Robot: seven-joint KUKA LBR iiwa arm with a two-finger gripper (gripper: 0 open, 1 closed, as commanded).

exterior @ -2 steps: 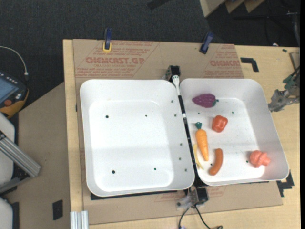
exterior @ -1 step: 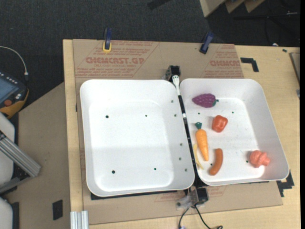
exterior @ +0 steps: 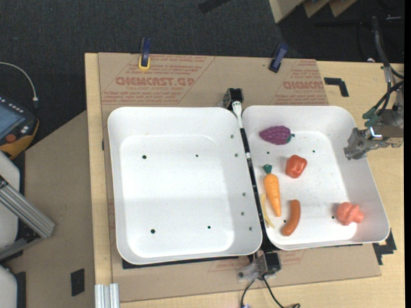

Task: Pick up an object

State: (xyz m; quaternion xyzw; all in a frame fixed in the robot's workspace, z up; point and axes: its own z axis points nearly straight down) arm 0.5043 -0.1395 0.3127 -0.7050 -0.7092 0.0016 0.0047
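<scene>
Nothing was lifted yet: gripper (exterior: 357, 145) hung at the right bin's (exterior: 321, 239) right edge, grip state unclear.

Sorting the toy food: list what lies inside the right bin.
Inside the right bin: purple grapes, a red pepper, a carrot, a sausage and a pink piece. A pale item beside the carrot is partly covered, so unidentifiable.

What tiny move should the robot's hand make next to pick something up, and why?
Probably a short move left and down toward the red pepper. The hand sits at the right bin's far-right rim with nothing seen in it, and the pepper looks closest, lying apart from the carrot and the grapes.
</scene>
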